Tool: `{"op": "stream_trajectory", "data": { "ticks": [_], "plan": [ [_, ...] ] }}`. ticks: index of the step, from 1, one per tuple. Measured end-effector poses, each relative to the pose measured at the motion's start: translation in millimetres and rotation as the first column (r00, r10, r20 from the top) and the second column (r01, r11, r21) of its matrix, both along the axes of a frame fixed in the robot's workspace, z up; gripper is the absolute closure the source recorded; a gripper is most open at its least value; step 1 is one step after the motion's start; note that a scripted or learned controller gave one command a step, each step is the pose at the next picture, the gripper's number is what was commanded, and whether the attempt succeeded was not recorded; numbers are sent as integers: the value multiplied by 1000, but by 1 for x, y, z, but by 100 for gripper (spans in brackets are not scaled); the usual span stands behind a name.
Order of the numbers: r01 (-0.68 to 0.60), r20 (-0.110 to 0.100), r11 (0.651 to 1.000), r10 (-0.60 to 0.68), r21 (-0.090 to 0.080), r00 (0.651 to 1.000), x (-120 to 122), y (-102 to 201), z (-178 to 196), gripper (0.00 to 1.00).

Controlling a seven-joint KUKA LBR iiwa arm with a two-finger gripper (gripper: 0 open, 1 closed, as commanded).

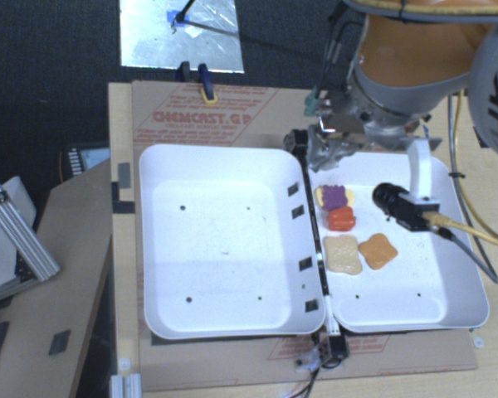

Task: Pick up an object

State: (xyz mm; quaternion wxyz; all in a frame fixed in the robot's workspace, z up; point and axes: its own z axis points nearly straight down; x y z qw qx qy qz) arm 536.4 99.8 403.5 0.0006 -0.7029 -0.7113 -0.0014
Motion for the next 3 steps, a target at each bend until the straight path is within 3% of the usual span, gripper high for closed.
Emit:
{"op": "stream_trajectory", "data": {
  "ticks": [1, 2, 3],
  "plan": [
    [3, 3, 1000, -3, -1, 1000, 65, 57, -18, 100],
    [2, 16, 1000, -2, 5, 1000, 64, 109, 115, 100],
    [5, -6, 1000, -5, -4, 1000, 54, 136, 31, 100]
  ]
}}
